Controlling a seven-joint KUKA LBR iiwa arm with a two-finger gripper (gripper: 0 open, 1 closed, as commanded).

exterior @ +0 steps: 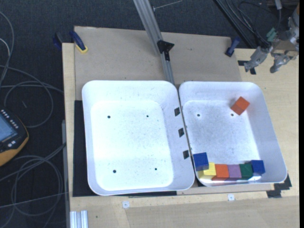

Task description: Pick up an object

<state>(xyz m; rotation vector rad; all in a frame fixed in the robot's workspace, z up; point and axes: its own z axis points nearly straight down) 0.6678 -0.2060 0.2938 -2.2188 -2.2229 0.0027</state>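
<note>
At the upper right of the frame the two-finger metal pincer hangs over the wooden table, fingers spread apart, gripping nothing. Below it, a small orange cube lies alone in the right white plastic bin, upper part.

Matt wooden bench; smooth white plastic bins (finely speckled); brushed metal pole; dark carpeted floor.
</note>
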